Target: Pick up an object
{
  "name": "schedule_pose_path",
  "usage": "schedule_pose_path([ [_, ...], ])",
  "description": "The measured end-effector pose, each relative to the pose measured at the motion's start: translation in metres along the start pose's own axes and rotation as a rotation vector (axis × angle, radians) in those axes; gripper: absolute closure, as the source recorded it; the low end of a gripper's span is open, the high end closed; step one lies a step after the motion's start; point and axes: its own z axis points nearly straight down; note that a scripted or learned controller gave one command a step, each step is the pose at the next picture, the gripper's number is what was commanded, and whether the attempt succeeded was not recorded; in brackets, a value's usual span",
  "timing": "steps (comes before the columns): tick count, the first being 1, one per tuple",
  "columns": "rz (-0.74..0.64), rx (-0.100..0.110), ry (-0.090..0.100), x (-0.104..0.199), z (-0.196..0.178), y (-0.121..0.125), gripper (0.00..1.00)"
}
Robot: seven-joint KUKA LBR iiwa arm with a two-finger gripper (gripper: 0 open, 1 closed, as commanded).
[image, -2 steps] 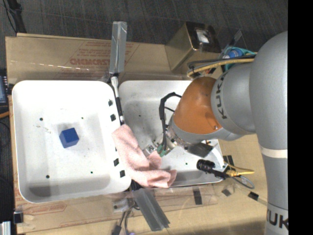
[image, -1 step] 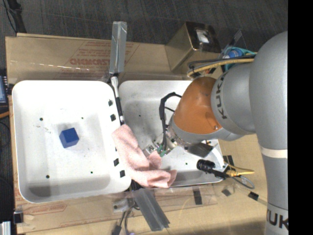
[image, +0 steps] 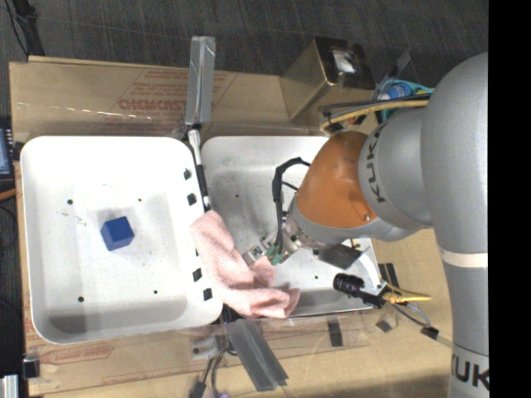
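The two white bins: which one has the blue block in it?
The left bin. The blue block sits near its middle. The right bin has the gripper in it instead, with a pink cloth draped over its edge.

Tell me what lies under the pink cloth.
The pink cloth drapes over the divider between the bins, its bulk on the right bin's floor beside the gripper. Whatever the folds cover is hidden. The blue cube sits apart in the left bin.
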Motion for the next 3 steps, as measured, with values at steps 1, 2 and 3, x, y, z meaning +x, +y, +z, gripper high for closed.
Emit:
schedule_pose_path([
  [1,-0.251,0.001,0.000,0.001,0.000,0.000,0.00],
  [2,-0.235,-0.001,-0.003,0.008,0.000,-0.027,0.00],
  [3,-0.240,0.001,0.001,0.009,-0.008,-0.027,1.00],
])
